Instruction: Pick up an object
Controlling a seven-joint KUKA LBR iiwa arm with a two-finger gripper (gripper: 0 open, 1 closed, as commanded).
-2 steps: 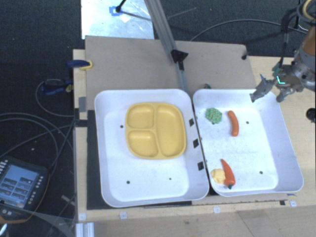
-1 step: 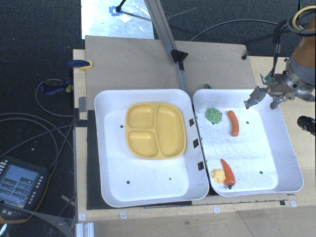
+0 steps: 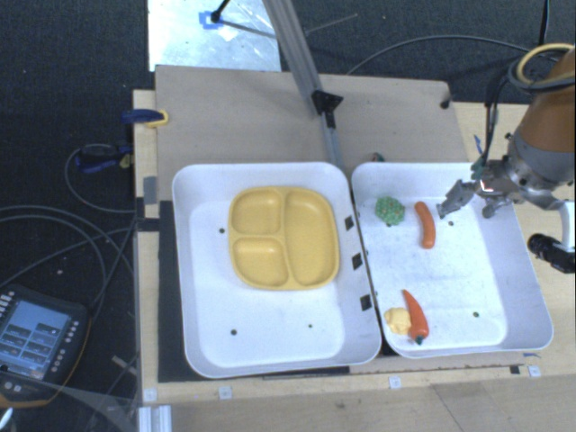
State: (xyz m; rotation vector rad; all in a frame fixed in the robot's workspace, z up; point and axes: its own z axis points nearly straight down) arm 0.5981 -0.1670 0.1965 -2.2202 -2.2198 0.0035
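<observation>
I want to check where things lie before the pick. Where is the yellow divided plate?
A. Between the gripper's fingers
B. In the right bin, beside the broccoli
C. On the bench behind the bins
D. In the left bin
D: the plate rests on the floor of the left bin, while the broccoli and the gripper are over at the right bin.

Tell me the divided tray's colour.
Yellow; the divided tray sits in the left bin, camera view.
</observation>
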